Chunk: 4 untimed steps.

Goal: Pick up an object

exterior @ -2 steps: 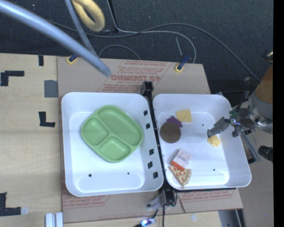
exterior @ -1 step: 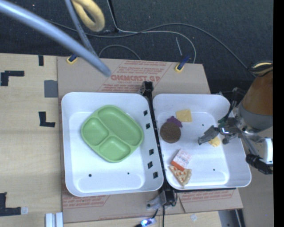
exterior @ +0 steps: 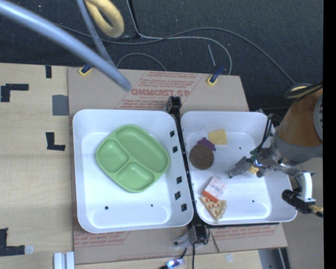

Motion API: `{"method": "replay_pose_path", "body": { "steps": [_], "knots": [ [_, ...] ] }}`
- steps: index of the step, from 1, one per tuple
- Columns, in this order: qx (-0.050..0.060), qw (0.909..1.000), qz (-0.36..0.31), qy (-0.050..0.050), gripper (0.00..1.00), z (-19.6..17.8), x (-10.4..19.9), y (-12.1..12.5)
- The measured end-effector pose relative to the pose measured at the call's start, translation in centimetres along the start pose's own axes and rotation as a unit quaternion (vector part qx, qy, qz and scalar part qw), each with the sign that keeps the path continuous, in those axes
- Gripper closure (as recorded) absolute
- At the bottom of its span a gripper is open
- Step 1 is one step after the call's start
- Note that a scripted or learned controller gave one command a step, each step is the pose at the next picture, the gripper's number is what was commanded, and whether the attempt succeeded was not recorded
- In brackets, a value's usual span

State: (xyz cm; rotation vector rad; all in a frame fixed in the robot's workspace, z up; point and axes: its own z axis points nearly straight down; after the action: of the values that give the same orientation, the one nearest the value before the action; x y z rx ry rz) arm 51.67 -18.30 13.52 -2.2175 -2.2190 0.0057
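The right bin [exterior: 239,120] holds a brown round cookie [exterior: 201,156] with a small purple piece [exterior: 206,142] at its top edge, a yellow cheese block [exterior: 218,137], a white and red packet [exterior: 214,187] and a pizza slice [exterior: 214,208]. My gripper [exterior: 237,169] reaches in from the right, low over the bin floor, right of the cookie and above the packet. Nothing shows between its fingers.
A green divided plate [exterior: 133,157] lies in the left bin [exterior: 84,157]. Black clips run along the divider [exterior: 181,163] between the bins. Cables and a yellow object [exterior: 105,16] lie behind the bins on the dark floor.
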Motion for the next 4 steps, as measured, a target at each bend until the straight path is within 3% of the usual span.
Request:
{"method": "replay_pose_path", "body": {
  "steps": [1, 2, 4],
  "knots": [
    [-0.003, 1.0000, 0.000, -0.001, 0.00, 5.2, 0.0, 0.0],
    [-0.004, 1.0000, 0.000, -0.002, 1.00, 3.9, -0.1, 0.1],
    [-0.005, 1.0000, 0.000, -0.001, 1.00, -4.9, 0.0, 0.3]
  ]
}}
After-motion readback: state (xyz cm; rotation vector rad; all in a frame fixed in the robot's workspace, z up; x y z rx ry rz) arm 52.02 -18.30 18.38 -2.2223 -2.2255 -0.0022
